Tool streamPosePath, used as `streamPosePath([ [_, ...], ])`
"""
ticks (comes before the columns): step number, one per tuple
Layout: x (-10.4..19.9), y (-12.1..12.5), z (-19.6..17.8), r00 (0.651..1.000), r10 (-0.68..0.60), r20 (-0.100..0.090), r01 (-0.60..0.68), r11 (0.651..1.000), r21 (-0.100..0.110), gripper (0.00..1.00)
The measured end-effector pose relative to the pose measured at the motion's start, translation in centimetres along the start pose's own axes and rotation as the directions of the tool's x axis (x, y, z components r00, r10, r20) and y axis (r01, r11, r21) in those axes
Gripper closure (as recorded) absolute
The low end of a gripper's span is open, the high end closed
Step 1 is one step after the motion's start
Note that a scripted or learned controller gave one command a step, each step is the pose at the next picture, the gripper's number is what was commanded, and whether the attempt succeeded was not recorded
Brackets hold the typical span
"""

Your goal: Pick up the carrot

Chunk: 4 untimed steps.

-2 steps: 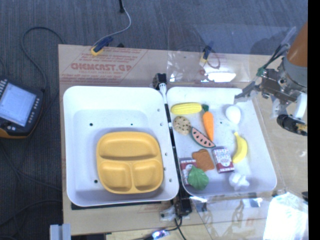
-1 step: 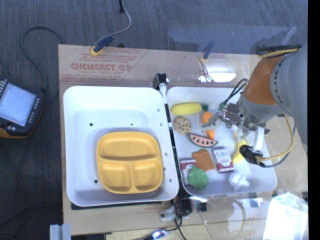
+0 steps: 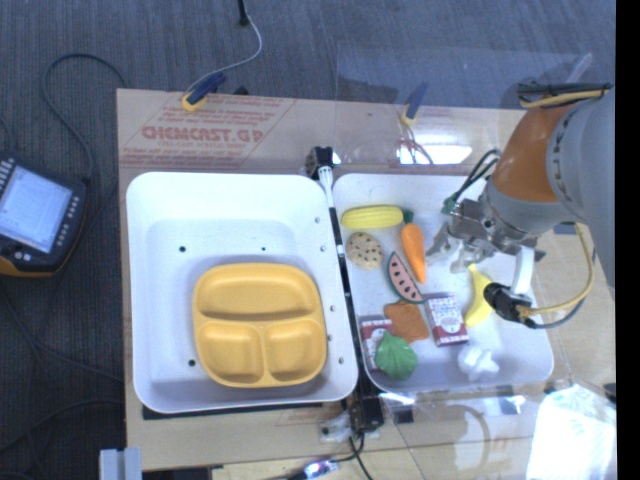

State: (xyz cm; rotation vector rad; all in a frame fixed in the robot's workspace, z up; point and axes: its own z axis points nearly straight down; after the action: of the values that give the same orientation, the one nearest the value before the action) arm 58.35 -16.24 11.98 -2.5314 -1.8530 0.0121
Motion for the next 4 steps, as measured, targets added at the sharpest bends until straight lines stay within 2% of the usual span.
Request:
streamPosePath([
  [1, 1.9, -5.3, 2.5, 0.999, 0.035, -0.003, -0.035, 0.999, -0.013, 1.00],
  [2, 6.0, -8.0, -6.4, 0.938, 0.347, -0.005, -0.347, 0.938, -0.005, 1.00],
  [3, 15.9, -8.1, -6.2, 0.911, 0.412, -0.003, -0.412, 0.911, 0.001, 1.00],
  [4, 10.4, -11.2, -6.2, 0.990, -0.141, 0.000, 0.141, 0.990, -0.002, 1.00],
])
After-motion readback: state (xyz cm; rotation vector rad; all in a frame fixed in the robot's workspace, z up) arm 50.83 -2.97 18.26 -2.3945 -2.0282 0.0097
